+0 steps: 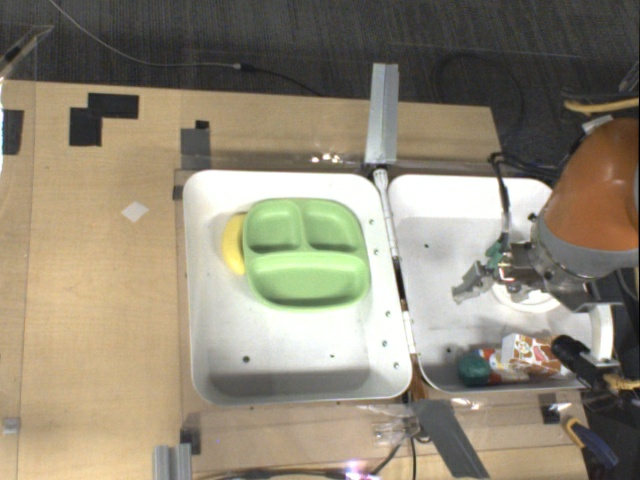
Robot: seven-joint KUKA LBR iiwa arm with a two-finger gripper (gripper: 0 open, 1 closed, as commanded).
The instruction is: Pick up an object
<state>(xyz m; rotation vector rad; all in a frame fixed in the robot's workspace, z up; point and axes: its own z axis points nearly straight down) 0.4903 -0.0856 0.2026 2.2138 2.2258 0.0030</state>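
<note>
My gripper (482,280) hangs over the middle of the right bin (440,218), reaching in from the right below the orange band of the arm (598,198). A small bottle with a green cap and a red-and-white label (508,360) lies on its side by that bin's near wall, below the gripper and apart from it. A pale round thing (530,300) lies partly hidden under the wrist. In the left bin (280,358) a green divided plate (303,251) rests with a yellow object (232,246) peeking out from under its left edge.
A metal post (382,113) stands at the back between the two bins, and their shared rims run down the middle. Black cables trail along the bench's back and right edges. Tan bench surface (90,298) spreads to the left of the bins.
</note>
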